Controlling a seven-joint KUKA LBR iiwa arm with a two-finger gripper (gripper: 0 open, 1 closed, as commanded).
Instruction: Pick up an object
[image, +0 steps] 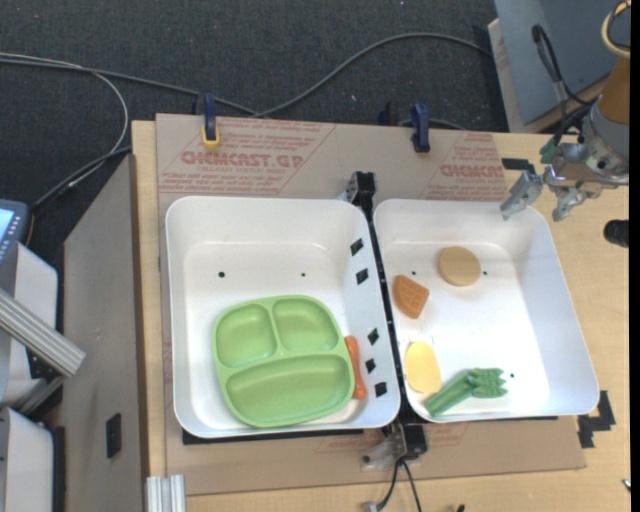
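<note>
1. Overhead, from the camera view, we find the claw (541, 195) hanging above the far right corner of the right bin (570, 330), at the end of the arm that reaches in from the right. Its two fingers (516, 196) stand apart with nothing between them, so we read it as released and carrying nothing.

2. Next we look for something to pick. Nearest is the round tan disc (460, 266), lying flat on the bin floor, toward the near side and to the left of the claw as the view shows it. It is round, so it has no long axis to line up with.

3. Further along the same diagonal lie the orange wedge (410, 296) and the yellow oval piece (422, 367), both close to the divider between the bins. The green leafy vegetable (466, 390) rests by the near wall, its long axis running slantwise from lower left to upper right.

4. Across the divider, the left bin (190, 300) holds a green sectioned tray (285, 360) with a small carrot (355, 367) tucked at its right edge, well apart from the claw.

5. Our judgement: the coming move turns on that down-and-left offset to the disc; the claw must travel inward from the corner before it descends, or it will meet the bin wall.
</note>
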